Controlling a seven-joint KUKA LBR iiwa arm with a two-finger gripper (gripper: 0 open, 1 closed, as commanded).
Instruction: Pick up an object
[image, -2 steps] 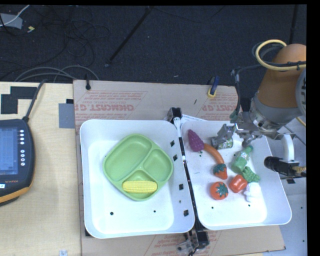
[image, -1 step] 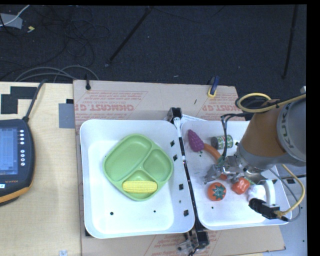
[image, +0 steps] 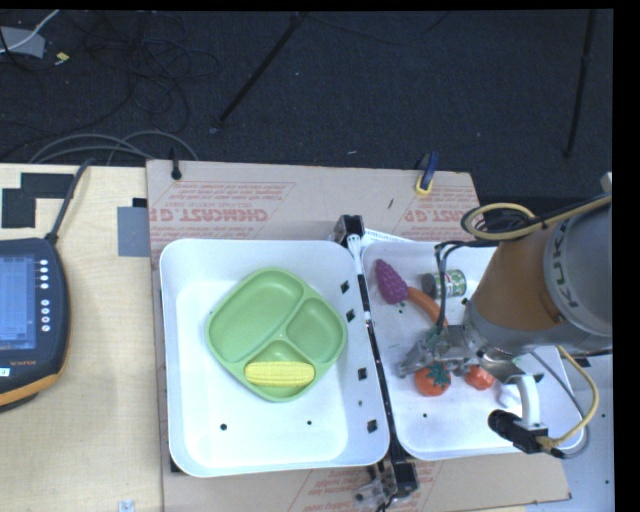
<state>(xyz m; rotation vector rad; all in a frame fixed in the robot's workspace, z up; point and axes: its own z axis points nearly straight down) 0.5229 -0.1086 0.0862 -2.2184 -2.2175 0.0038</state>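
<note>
Right bin (image: 440, 440) with tool (image: 437, 352) low inside, its opening impossible to tell, red tomato (image: 432, 381) just below it, purple eggplant (image: 390, 282) up-left

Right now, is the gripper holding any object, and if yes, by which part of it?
It cannot be told. The gripper is low in the right bin, just above the tomato, but the view does not settle a hold.

Red tomato toy (image: 432, 381), green stem up, lying on right bin floor (image: 440, 430) nr centre.
</note>
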